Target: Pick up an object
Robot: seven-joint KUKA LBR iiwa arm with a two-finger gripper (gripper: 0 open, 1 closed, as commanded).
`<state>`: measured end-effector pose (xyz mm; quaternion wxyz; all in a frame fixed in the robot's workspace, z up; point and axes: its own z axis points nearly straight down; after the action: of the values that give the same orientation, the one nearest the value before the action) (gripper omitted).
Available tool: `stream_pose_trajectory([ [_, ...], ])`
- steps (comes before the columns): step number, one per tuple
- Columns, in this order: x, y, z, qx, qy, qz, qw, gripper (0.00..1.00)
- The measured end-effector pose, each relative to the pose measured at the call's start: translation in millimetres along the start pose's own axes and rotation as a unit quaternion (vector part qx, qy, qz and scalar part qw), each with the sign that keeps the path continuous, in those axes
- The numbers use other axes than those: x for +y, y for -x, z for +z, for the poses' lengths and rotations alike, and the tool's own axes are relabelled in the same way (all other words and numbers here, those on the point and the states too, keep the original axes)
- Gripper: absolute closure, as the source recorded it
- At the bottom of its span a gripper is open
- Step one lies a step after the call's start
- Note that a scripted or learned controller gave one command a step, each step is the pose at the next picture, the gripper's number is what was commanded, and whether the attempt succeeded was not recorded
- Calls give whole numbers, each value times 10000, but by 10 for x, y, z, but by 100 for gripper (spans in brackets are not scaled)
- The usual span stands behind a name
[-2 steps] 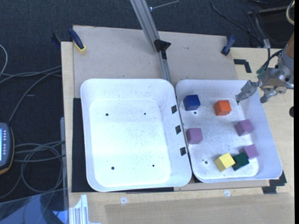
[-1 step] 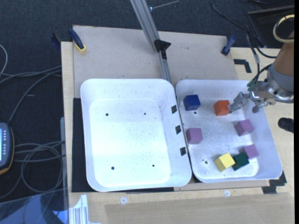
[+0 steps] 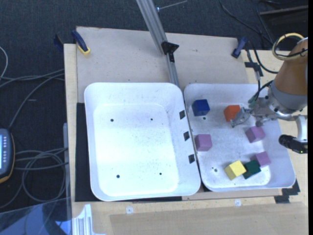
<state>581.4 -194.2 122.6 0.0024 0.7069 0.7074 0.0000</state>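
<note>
- On the bench, seen from above at a slant, two shallow white bins sit side by side: the left bin [image 3: 98,131] and the right bin [image 3: 215,94], both smooth plastic with rounded corners and faint dark speckling on their floors.
- Small black clips [image 3: 186,136] sit along the seam where the two bins meet.
- Beneath the bins lies a pale wooden board [image 3: 127,58], matte, with blue clamps [image 3: 80,42] at its far corners.
- A slim metal pole [image 3: 154,23] slants down from the top and ends near the bins' shared far edge.
- Inside the right bin lie small blocks: a blue cube [image 3: 200,107] near the far left side, an orange block [image 3: 232,112] to its right, a purple cube [image 3: 203,142] near the middle left, a mauve block [image 3: 255,133] to the right, another mauve block [image 3: 262,158] nearer the front, and a yellow cube [image 3: 235,169] touching a dark green block [image 3: 252,168] at the front.
- All blocks look matte with crisp edges.
- Reaching in from the right, the grey arm with its orange band [image 3: 293,77] hangs over the right bin.
- Its gripper [image 3: 240,117] is low, just beside the orange block's right side, apparently touching it.
- Metal fingers [image 3: 238,120] point left and downward; whether they are spread or closed, I cannot tell.
- No block is seen between them.
- Dark carpet [image 3: 34,13] with loose cables surrounds the bench.
</note>
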Motion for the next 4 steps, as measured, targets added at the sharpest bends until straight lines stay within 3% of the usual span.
stream_pose_trajectory([
  [1, 24, -5, -147, 5, 36, -6, 10000, 100],
  [3, 81, 1, -1273, 6, 18, -7, 10000, 100],
  [4, 56, -578, -1243, 31, -17, -28, 10000, 100],
])
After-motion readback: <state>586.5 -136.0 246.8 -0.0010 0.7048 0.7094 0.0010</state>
